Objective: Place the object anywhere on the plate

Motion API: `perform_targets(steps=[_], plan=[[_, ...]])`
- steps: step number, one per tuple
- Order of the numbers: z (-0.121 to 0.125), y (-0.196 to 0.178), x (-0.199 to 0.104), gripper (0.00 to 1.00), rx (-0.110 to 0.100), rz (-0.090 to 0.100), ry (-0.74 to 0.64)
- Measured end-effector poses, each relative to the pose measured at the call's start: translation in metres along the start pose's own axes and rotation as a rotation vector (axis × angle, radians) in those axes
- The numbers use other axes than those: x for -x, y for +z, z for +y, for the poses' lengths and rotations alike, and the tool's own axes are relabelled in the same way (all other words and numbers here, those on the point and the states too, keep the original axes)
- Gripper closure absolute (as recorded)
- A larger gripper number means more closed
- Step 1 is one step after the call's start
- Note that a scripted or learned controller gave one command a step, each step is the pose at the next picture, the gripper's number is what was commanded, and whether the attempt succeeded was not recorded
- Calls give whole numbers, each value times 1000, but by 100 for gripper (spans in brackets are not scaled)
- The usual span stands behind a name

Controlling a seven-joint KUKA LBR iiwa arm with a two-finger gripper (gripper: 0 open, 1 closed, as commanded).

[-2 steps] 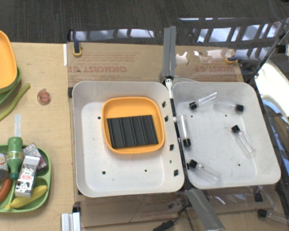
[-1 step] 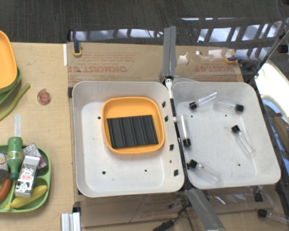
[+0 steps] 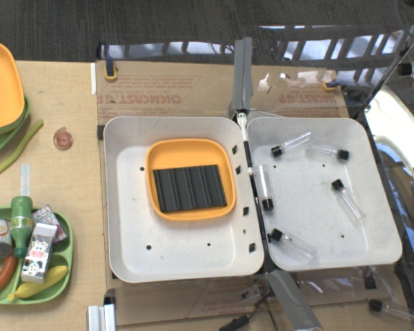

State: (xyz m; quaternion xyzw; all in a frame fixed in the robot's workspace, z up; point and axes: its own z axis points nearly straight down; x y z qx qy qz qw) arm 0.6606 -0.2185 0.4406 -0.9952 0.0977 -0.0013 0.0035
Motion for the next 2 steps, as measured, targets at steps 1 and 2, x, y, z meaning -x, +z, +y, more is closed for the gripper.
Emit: perform_targets(steps=[1,2], plan=[[0,-1,0,100,0,1,0],[0,-1,0,100,0,1,0]])
